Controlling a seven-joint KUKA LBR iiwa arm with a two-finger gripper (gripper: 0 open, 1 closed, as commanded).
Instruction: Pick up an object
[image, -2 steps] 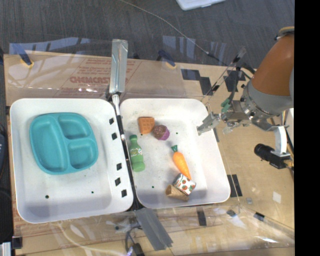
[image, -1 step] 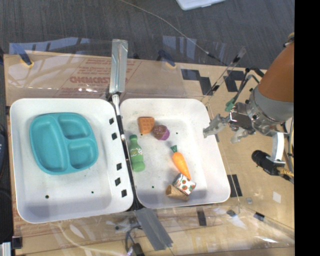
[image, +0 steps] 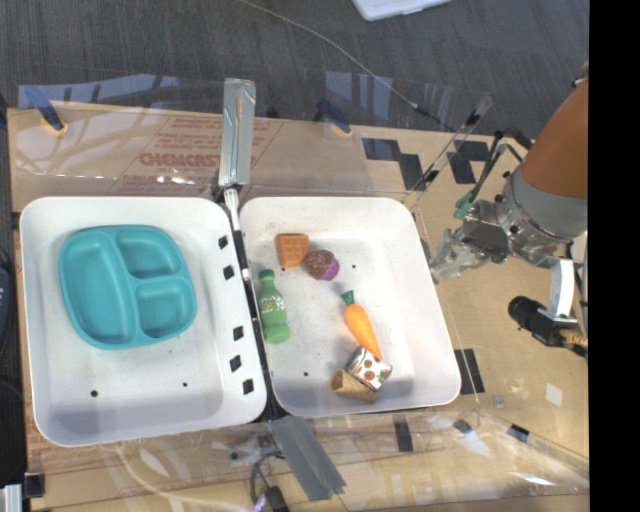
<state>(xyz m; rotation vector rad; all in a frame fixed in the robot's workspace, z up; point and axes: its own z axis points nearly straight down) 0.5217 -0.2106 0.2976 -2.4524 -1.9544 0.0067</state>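
Bottle (image: 273, 307) beside carrot (image: 359, 325), seemingly apart

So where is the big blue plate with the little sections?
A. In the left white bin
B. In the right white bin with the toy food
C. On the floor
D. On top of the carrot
A: the blue plate lies flat in the left white bin, apart from the carrot in the other bin.

right bin (image: 425, 300): toys cluster centre-left, right strip open | left bin (image: 40, 300): teal tray (image: 127, 285) blocks upper half
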